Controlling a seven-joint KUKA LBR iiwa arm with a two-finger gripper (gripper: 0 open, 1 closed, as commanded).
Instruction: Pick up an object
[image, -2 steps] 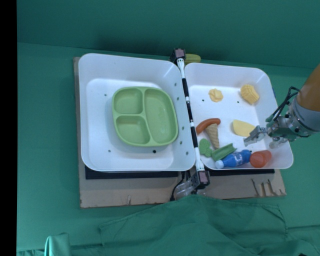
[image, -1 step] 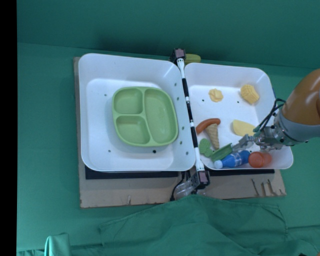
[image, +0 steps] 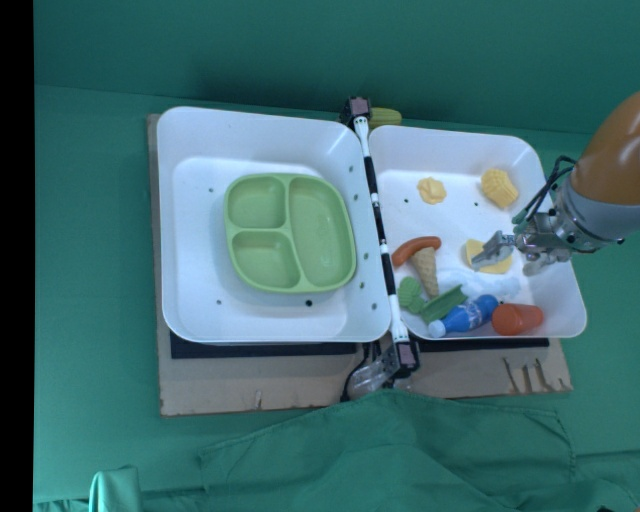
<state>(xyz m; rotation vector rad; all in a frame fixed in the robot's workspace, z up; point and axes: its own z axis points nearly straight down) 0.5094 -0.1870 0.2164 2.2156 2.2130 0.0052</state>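
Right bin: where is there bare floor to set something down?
In the right bin, bare floor lies at the far-left corner, bordered by the divider rail, the small yellow piece and the sausage. The near half is crowded: ice cream cone, blue bottle, orange-red piece.

Single fixed camera, mounted above the surface, looking down at a slant.

One view on record. It takes in both white bins whole: the right bin (image: 560, 300) lies under the tool (image: 492, 252), the left bin (image: 190, 290) well beyond it across the centre divider (image: 375, 215). Green cloth (image: 90, 250) borders the surface on all sides. The arm (image: 610, 180) enters at the frame's right margin. Range is moderate; small items in the right bin are resolved but not in fine detail.
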